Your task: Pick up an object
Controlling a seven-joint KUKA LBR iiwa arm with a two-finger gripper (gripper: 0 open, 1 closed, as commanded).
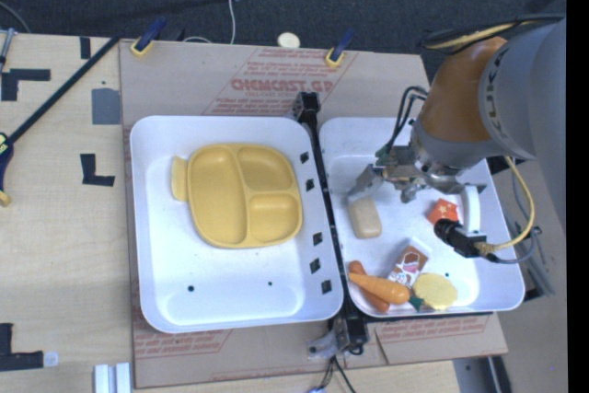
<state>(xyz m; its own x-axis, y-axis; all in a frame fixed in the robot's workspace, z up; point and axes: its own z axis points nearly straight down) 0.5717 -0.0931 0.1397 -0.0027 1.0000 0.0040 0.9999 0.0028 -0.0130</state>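
My gripper [387,186] hangs over the back half of the right bin [488,290], under the grey wrist with the orange band. Its fingers stand open, one finger [362,183] reaching left, and nothing is between them. A beige block [365,218] lies just below the gripper, apart from it. A red-orange object [444,211] sits to the right, partly behind the black cable fitting. Along the bin's front lie a carrot [377,288], a red and white packet [407,266] and a yellow lemon-like piece [434,292].
The left bin [156,290] holds a yellow divided plate [244,195]. A black divider with clips [316,189] runs between the bins. A cable loops from the wrist at the right bin's right edge [511,239].
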